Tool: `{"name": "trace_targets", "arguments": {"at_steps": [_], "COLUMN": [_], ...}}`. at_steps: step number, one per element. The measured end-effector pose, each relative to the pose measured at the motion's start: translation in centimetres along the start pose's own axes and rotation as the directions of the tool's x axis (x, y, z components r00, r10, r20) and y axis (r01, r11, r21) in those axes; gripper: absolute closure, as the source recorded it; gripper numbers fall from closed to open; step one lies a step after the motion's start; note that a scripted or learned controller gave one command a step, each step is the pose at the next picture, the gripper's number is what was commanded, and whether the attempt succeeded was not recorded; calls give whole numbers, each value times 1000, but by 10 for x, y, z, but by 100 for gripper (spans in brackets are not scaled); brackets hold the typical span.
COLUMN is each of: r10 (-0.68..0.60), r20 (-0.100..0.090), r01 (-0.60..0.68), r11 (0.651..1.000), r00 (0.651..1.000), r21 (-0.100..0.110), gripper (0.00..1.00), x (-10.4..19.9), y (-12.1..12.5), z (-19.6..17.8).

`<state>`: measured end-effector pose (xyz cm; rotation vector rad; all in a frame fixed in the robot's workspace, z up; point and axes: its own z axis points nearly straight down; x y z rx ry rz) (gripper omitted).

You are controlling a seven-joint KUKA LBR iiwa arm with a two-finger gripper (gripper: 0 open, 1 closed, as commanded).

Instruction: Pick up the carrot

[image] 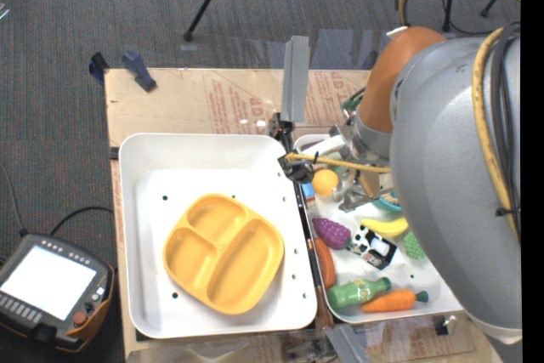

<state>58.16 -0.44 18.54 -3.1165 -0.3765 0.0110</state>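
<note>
Crowding the right bin (316,140): an orange ball (324,182), grapes (331,231), banana (383,226), green bottle (359,292). Carrot (392,301) lies at the front edge, well below the gripper (355,193), whose jaw state cannot be told.

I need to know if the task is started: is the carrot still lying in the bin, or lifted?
Still lying in the bin. The carrot rests flat near the front edge of the right bin, beside the green bottle.
</note>
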Motion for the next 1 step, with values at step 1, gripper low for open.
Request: {"name": "trace_targets", "arguments": {"at_steps": [1], "r10": [-97], "r20": [0], "r01": [97], "r11": [995], "r00": [995], "r21": [-1], "gripper": [0], "x": [45], "y": [12], "z": [-1]}}
